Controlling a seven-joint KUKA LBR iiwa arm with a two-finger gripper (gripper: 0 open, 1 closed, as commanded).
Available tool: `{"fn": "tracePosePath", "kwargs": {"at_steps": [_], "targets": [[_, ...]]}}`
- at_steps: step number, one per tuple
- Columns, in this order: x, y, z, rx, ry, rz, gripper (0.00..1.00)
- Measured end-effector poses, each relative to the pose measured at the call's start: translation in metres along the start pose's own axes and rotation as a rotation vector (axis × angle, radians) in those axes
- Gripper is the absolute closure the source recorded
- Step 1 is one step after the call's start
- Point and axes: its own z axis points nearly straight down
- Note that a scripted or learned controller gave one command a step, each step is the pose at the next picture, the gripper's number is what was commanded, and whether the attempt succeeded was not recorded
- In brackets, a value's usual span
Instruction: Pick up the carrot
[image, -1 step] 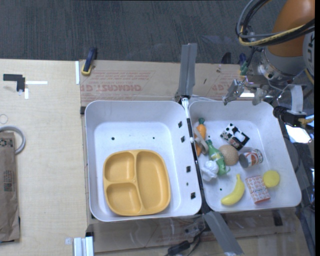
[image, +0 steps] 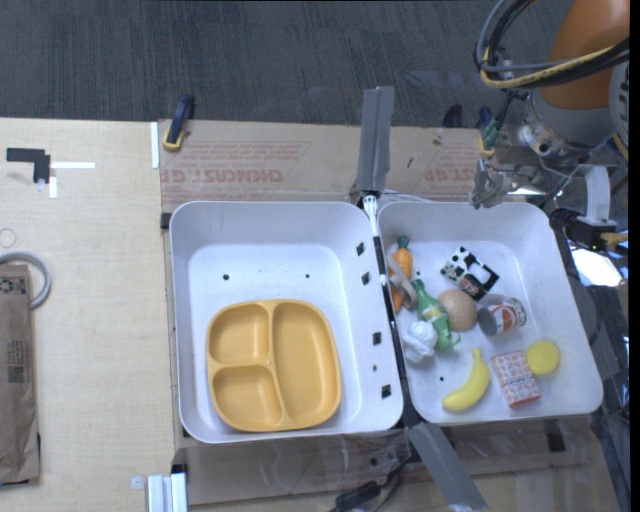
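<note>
- Banana (image: 468, 384) sits nearest the camera, at the front of the right bin (image: 560, 250), curved, yellow.
- Just right of it: a small red-and-white carton (image: 515, 379), and a yellow lemon (image: 542, 357) touching the carton's far right corner.
- Behind those, mid-bin: a can (image: 503, 317) on its side, a tan egg-like ball (image: 458, 309), a green bottle (image: 433, 312) lying aslant, and a crumpled white thing (image: 419, 339) at the bottle's near end.
- Black-and-white cow-patterned toy (image: 468, 271) lies further back, apart from the carrot.
- Carrot (image: 401, 262): orange with a green top, lying along the right bin's left wall, far half of the bin, green end pointing away from the camera. Near end runs under or against the bottle cluster; can't tell which.
- My gripper (image: 489, 190) hangs over the right bin's far rim, toward the right, well apart from the carrot. Nothing between my fingers that I can see; how wide they stand I cannot tell.
- My arm comes in from the top right, orange band (image: 590, 50) visible, cables (image: 520, 70) looping over it.
- Left bin (image: 200, 240) holds a yellow divided plate (image: 272, 363), three compartments, near half of the bin.
- Cardboard (image: 260, 160) lies behind both bins; a brown paper bag (image: 15, 370) lies on the bench at far left.
</note>
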Motion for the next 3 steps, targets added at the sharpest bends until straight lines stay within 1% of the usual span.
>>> {"fn": "tracePosePath", "kwargs": {"at_steps": [1,2,3], "targets": [[-0.02,0.013,-0.117,-0.003,-0.001,-0.184,1.0],[-0.106,0.013,-0.067,-0.002,0.0,-0.326,1.0],[-0.125,0.013,-0.052,-0.004,0.0,-0.45,1.0]]}}
